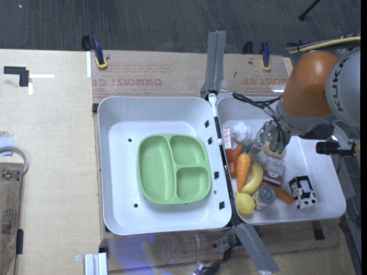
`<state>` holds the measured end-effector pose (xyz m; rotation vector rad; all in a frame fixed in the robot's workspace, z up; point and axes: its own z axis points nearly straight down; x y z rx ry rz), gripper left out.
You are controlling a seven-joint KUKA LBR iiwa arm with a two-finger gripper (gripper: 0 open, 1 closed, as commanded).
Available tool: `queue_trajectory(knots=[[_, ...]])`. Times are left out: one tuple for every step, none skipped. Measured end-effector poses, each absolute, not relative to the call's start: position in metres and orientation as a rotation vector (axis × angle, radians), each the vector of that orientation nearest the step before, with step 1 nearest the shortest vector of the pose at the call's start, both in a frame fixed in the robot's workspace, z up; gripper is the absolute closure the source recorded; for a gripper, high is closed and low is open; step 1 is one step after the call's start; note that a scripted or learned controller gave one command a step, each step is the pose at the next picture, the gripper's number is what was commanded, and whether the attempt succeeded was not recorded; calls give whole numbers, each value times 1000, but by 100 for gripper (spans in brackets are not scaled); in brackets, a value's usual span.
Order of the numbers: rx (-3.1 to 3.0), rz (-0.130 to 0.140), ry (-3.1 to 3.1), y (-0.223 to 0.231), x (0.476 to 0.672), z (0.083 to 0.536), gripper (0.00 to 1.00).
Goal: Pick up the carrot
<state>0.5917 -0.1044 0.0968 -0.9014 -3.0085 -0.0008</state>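
Because the pick has not yet been made, the carrot [243, 164] is left lying among crowded toy food in the right bin [330, 202], against the banana [253, 178]; the claw [273, 139] is poised just beside it, its state untellable

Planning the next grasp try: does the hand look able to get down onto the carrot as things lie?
Probably yes. The hand hangs just right of the carrot, whose top lies bare. The banana presses along its right side, so room for the fingers looks tight there.
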Motion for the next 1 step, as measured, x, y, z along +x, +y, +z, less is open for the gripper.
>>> queue_trajectory(knots=[[-301,-1,-3130,-91,616,190,100]])
